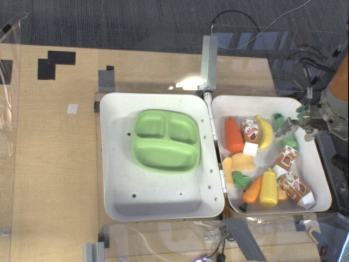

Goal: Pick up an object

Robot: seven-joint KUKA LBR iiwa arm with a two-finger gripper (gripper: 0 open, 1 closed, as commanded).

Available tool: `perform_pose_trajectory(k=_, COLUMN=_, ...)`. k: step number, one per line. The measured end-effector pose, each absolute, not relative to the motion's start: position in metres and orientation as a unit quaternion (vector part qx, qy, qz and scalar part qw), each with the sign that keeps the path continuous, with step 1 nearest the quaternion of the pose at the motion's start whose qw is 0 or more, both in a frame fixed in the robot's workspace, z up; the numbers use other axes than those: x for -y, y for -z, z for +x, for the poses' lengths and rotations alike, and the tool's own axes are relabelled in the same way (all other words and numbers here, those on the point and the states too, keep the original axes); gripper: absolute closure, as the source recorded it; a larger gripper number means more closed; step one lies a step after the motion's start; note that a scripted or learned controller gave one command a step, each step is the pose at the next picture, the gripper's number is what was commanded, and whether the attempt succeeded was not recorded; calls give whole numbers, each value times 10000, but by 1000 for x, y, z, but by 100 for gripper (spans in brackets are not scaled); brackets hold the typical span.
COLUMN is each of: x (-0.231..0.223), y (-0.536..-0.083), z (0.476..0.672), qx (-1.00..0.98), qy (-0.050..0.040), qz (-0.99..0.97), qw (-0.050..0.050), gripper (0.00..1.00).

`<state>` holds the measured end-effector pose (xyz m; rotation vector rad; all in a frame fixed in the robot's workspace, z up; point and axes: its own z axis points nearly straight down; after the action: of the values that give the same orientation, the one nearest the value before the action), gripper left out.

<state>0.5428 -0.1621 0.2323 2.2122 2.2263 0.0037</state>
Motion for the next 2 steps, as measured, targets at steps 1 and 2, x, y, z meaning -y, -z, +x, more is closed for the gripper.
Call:
perform_pose_trajectory(k=1, x=165, y=-103, z=573, qx=-6428, qy=-23, qz=7660, qw=22, gripper=0)
perform_pose_trajectory(k=2, x=183, y=-87, z=647, qx=-6628, qy=-21, qz=7488, qw=32, gripper=0)
